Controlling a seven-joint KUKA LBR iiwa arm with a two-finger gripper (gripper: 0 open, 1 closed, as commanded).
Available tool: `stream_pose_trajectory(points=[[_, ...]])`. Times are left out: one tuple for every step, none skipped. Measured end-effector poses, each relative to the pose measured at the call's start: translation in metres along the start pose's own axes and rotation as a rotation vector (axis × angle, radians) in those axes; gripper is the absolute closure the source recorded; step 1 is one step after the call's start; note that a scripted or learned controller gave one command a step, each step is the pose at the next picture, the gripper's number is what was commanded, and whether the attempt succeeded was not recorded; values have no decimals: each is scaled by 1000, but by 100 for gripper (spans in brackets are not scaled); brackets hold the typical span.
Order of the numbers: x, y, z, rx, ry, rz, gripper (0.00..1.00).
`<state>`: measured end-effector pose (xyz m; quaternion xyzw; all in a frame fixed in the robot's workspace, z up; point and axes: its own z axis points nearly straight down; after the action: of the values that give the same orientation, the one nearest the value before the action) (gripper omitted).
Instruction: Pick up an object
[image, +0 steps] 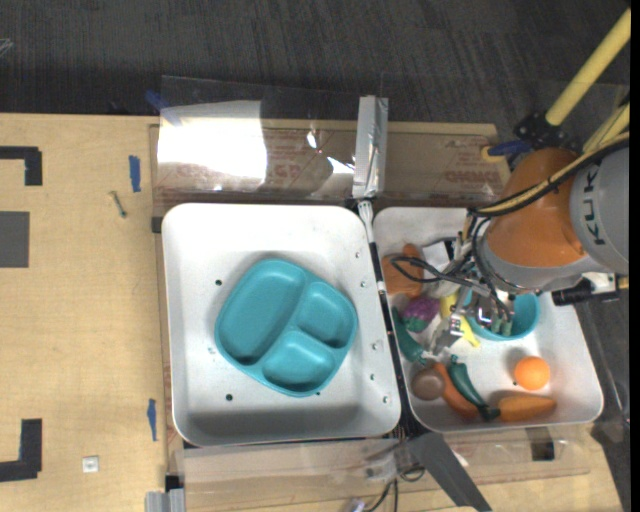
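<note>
A robotics lab: a grey KUKA arm with an orange band (540, 215) reaches over two shallow white plastic bins (190, 300) on a taped plywood bench (70, 300).

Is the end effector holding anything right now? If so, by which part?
Cannot be told. The end effector is down among the clutter in the right bin, near a purple item, but no object is clearly seen gripped.

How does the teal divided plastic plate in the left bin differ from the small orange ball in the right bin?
The teal divided plastic plate is far larger than the small orange ball. The plate is flat, with three compartments; the ball is round. The plate lies alone in the left white bin; the ball sits in the right white bin among other small items, close to the gripper. Both rest on their bin floors, untouched.
</note>
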<state>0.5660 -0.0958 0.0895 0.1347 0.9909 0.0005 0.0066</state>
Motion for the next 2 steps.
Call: stream_pose_trajectory(points=[[-39,10,1,1,0,-41,0],[10,-8,0,1,2,2,0]])
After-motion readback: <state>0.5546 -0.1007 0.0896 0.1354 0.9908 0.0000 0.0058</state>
